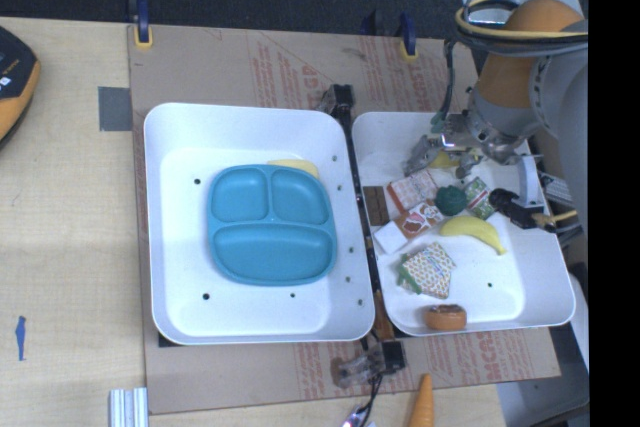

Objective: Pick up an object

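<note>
Objects to pick: a small heap in the right bin (520, 300), gathered toward its 10 o'clock half.
Banana (474, 232): yellow, lying flat near the bin's middle, its tip pointing to 4 o'clock.
Green ball (451, 200): dark green and round, just at the banana's 11 o'clock, touching or nearly touching it.
Red packet (415, 195): flat, with red and white print, at the green ball's 9 o'clock, tilted.
White card (388, 238): small and pale, at the red packet's 7 o'clock, by the bin's left wall.
Patterned packet (429, 270): speckled green and white, tilted, at the banana's 7 o'clock.
Orange item (446, 317): rounded, brown-orange, against the bin's 6 o'clock wall, apart from the rest.
Pincer (447, 147): over the bin's 12 o'clock part, above the heap at the green ball's 12 o'clock; whether its fingers are apart or closed I cannot tell, and nothing is seen between them.
Arm (520, 55): grey with an orange band, entering from 2 o'clock.
Left bin (170, 215): white, beside the right bin at 9 o'clock.
Blue tray (270, 222): three-part divided plate, lying flat in the middle of the left bin.
Yellow piece (295, 166): peeping out from under the tray's 12 o'clock edge.
Desk (70, 245): pale wood, with brown cardboard (250, 70) beneath both bins.
</note>
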Motion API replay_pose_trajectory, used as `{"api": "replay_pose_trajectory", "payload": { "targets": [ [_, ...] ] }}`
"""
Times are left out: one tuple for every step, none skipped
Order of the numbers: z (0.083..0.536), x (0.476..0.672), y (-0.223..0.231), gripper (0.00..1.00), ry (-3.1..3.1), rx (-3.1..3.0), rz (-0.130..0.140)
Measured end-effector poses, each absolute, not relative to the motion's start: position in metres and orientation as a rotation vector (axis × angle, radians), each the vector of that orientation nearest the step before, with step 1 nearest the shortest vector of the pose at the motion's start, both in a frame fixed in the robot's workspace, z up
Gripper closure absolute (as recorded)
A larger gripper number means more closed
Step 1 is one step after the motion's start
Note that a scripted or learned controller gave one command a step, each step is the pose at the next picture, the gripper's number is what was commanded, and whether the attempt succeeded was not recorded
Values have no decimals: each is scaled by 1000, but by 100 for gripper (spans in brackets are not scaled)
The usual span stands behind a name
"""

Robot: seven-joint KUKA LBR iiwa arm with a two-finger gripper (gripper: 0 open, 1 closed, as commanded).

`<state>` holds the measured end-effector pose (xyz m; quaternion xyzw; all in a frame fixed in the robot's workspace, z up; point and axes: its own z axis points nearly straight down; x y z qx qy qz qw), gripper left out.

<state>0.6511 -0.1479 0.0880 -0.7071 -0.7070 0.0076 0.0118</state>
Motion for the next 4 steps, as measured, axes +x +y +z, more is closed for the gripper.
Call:
{"api": "replay_pose_trajectory", "payload": {
  "targets": [
    [162,657,-186,0,-2227,-2222,0],
    [100,653,-145,0,-2214,-2208,25],
    [90,654,-194,0,-2211,-2205,11],
    [92,633,-109,0,-2229,-2204,4]
  ]
}}
